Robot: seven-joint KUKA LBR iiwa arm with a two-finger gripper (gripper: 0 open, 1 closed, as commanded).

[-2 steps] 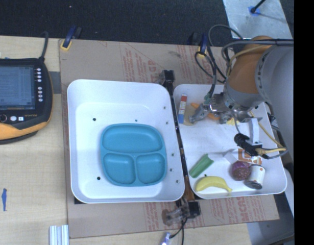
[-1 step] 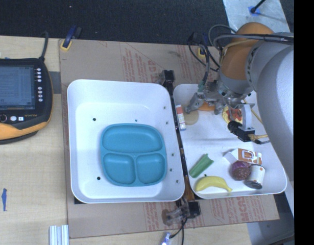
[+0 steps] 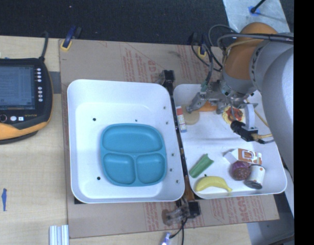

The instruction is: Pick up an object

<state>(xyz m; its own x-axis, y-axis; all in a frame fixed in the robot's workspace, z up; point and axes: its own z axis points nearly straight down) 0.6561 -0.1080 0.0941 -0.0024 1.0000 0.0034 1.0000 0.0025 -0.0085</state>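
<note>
The arm reaches in from the right, its jaws (image 3: 214,102) low over the far end of the right bin (image 3: 218,131); I cannot tell how wide they stand or whether they hold anything. At that bin's near end lie a banana (image 3: 213,185), a green piece (image 3: 200,165) and a dark red ball (image 3: 240,170). The left bin (image 3: 85,101) holds a blue 3-part tray (image 3: 132,154).

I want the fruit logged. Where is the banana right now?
In the camera view, the banana lies at the near edge of the right bin, just below the green vegetable and left of the dark red fruit.
</note>
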